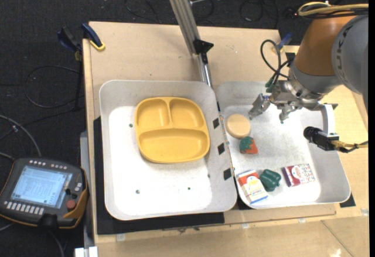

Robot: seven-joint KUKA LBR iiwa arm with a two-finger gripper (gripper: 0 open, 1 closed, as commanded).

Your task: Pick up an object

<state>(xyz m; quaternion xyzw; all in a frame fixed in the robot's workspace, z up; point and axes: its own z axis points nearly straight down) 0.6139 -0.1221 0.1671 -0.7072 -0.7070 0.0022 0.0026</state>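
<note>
- Objects for picking lie in the right bin (328,191): round tan disc (238,126) at far left, toy strawberry (249,145) just near of it.
- Along the near wall: small red-and-white carton (252,186), green toy (270,178) touching it, red-and-white packet (299,175) to the right.
- Gripper (271,108) hangs over the bin's far part, right of the disc, fingers spread apart, nothing between them.
- Left bin (117,150) bears a yellow divided plate (172,129).
</note>
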